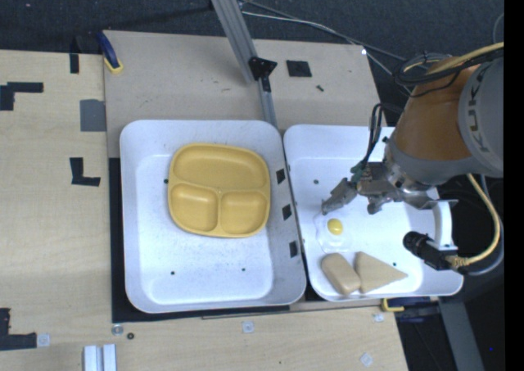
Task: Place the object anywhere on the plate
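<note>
Gripper: you're hovering it fingers spread, gripping nothing, over the fried egg.
Plate: it's waiting in the left bin.

The arm's last big segment is a rounded grey shell with dark lettering partly in sight, and below it sits a broad glossy orange band. Yellow and black cables loop across the top of the orange part, and another yellow cable curves down lower along the side. Beneath hangs a grey metal gripper with thin, dark-tipped fingers. A white bracket carries a black cylindrical fitting.
</note>
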Motion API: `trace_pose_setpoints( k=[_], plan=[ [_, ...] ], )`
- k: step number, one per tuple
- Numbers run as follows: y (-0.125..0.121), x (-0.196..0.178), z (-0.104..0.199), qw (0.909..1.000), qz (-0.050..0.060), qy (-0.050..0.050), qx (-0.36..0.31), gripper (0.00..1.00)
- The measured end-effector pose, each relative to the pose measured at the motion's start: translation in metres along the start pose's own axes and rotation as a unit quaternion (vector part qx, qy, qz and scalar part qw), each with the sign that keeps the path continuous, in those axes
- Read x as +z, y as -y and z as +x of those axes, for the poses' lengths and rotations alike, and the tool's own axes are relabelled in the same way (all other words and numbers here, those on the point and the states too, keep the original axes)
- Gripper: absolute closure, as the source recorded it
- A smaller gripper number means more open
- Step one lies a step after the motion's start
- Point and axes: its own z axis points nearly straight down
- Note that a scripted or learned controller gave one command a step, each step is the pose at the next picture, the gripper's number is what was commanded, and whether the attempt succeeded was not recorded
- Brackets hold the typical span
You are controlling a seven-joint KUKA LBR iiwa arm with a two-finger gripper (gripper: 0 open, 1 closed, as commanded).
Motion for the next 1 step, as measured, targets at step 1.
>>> trace_pose_setpoints(
  k=[1],
  plan=[
    [-0.0042, 0.0464, -0.0045, 1.0, -0.001, 0.0, 0.001, 0.0]
  ],
)
